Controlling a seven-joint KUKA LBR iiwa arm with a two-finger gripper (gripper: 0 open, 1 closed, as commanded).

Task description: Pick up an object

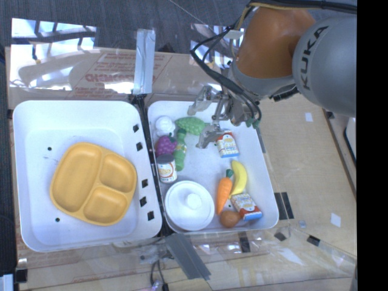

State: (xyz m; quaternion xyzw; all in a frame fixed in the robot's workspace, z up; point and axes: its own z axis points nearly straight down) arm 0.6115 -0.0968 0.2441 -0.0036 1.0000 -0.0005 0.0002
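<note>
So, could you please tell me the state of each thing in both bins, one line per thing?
gripper: above right bin, holding nothing visible
yellow tray: flat in left bin, compartments bare
white bowl: upside down in right bin
banana: lying, loose
carrot: lying beside banana
small jar: upright
upper carton: lying flat

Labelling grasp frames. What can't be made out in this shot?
- Gripper: fingers blurred among wrist cables, so whether it holds anything is unclear.
- Carton: print too small to read.
- Can: label too small to read.
- Arm: cut off by the camera view's top and right.
- Green toy: shape too blurred to identify.
</note>
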